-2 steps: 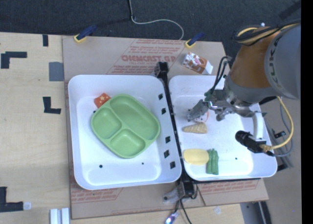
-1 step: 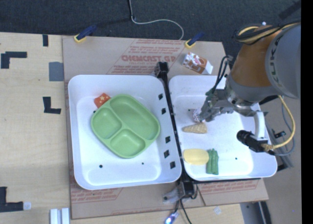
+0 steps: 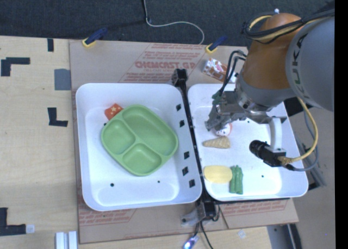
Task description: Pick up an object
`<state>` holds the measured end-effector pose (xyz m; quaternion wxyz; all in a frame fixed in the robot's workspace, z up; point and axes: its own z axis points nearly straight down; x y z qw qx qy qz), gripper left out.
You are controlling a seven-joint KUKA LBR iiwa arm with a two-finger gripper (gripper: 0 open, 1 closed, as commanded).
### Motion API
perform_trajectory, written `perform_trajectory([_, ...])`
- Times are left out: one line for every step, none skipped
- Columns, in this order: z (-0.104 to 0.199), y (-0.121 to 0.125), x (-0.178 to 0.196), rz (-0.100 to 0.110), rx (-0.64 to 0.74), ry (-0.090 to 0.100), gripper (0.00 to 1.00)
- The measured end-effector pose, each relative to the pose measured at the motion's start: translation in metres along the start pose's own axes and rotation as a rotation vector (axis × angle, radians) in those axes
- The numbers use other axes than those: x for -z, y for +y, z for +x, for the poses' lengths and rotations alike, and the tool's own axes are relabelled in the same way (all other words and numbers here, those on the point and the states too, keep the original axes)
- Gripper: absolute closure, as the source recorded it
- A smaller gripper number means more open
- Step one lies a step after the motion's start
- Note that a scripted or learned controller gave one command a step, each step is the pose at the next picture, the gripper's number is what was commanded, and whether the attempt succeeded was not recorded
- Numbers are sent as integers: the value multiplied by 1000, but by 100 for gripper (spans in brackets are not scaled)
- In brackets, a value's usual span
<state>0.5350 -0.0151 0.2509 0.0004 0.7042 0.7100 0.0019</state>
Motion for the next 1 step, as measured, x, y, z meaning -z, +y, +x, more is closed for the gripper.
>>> perform_trajectory([37,-37,117,-7,0,1,100])
